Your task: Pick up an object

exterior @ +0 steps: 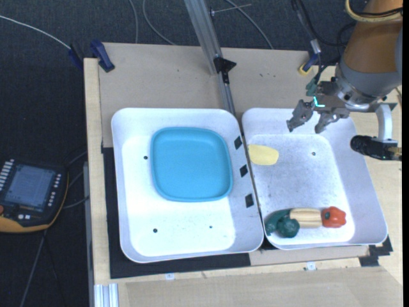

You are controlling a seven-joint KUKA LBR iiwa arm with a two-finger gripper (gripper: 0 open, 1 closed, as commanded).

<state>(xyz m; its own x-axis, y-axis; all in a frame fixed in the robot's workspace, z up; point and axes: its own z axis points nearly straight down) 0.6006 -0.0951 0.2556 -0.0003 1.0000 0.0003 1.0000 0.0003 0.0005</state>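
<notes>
My gripper point(311, 122) hangs over the far edge of the right bin point(358, 171), fingers spread open with nothing between them. A pale yellow lemon-shaped piece point(262, 155) lies at the bin's left side, to the left of and nearer than the gripper. Along the bin's near wall sit a dark green object point(283, 225), a tan bread-like stick point(306, 217) and a red tomato-like piece point(333, 217) in a row.
The left bin point(131, 190) holds a light blue square plate point(191, 164). A metal pole point(208, 31) rises from the back between the bins. Blue clamps point(101, 55) sit at the bench's far corners. A handheld pendant point(29, 190) lies off the bench at left.
</notes>
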